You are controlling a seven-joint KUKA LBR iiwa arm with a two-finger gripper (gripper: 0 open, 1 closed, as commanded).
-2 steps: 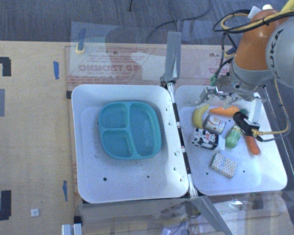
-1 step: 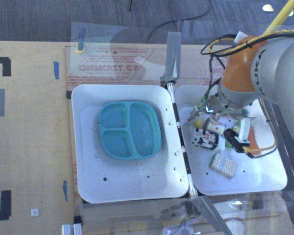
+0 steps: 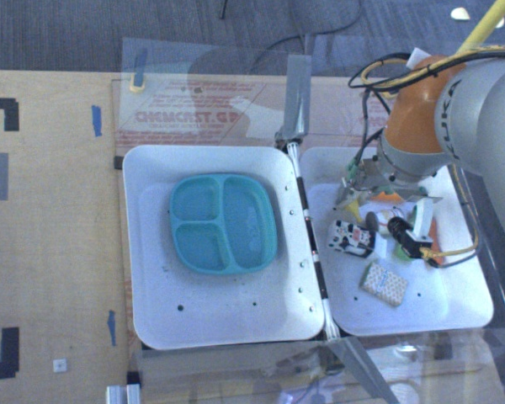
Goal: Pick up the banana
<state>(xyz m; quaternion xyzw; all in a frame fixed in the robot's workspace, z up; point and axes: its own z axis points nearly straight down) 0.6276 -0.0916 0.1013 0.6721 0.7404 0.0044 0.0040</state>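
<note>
Camera view: gripper (image 3: 364, 194) hovers low over the right bin (image 3: 454, 310) clutter; whether it grips anything, I cannot tell. Banana isn't identifiable among the objects, so the pick looks unfinished.

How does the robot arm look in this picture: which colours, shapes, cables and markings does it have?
The grey, rounded KUKA arm has a smooth, thick casing with dark lettering along its side. An orange band circles it above the wrist. Black and yellow cables loop beside the band. The two-finger gripper below is dark, small and hard to make out.
</note>
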